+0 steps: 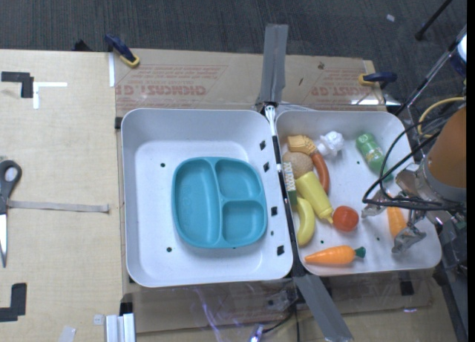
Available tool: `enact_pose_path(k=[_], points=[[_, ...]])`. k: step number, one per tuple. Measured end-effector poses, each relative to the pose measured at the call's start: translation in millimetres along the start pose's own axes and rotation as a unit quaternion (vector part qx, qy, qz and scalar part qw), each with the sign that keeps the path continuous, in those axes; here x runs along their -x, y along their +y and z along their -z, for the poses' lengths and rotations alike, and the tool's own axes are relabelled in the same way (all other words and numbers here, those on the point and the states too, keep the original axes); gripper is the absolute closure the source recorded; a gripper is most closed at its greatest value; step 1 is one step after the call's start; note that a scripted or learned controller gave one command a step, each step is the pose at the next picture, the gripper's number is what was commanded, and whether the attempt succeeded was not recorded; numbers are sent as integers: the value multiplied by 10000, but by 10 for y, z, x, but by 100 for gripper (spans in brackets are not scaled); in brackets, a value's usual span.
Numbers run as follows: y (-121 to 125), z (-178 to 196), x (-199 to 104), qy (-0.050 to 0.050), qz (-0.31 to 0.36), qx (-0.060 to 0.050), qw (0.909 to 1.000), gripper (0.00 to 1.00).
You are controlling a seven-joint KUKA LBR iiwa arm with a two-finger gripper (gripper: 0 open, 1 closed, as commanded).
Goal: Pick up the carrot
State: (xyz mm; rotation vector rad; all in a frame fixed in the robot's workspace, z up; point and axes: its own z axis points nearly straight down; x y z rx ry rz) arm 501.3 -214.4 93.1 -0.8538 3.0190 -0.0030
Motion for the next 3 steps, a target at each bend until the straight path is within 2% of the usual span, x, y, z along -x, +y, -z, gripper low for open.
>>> enact_pose_path(k=[1, 2, 3], points=[[12, -3, -130, -7, 2135, 8, 9769, 0], [9, 99, -94, -31, 2132, -12, 9770, 100], [9, 99, -95, -29, 2131, -9, 9770, 0]])
